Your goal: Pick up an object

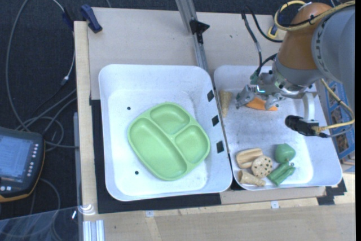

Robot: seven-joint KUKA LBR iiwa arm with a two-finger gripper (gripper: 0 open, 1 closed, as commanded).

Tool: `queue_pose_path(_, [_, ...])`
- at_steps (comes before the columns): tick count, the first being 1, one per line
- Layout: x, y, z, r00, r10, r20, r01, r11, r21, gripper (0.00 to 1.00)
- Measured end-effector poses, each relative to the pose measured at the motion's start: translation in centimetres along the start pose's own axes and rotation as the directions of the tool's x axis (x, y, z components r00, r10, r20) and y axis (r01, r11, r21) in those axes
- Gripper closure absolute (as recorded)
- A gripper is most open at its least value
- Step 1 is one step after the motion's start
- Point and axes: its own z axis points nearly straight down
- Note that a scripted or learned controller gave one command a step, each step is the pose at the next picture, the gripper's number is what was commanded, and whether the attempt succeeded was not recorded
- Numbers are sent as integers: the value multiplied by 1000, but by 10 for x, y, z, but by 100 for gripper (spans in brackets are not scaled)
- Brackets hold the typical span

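An orange object (263,104) is lying in the right bin (265,141) under the gripper (255,96), partly hidden by it (I cannot tell how the jaws stand); a cracker (261,166) and green pepper (285,152) are sitting near that bin's front; a green plate (168,140) is resting in the left bin (152,80).

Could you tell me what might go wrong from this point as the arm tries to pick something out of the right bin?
1. The pincer sits low over an orange item that is mostly hidden beneath it, so a grasp may miss or only nudge it.
2. That item lies near the back of the right bin; it might slide away.
3. The remaining food is bunched in the front corner, cookie touching its neighbours, so a later grab could catch two.
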Motion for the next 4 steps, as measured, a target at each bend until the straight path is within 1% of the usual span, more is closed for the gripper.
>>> queue_pose_path(1, [1,0,23,1000,0,1,0,1000,-2,0])
queue_pose_path(2, [1,1,10,1000,0,-1,0,1000,-7,100])
queue_pose_path(3, [0,-1,-34,1000,0,2,0,1000,-13,100])
queue_pose_path(4, [2,5,-78,1000,-1,2,1,1000,-14,100])
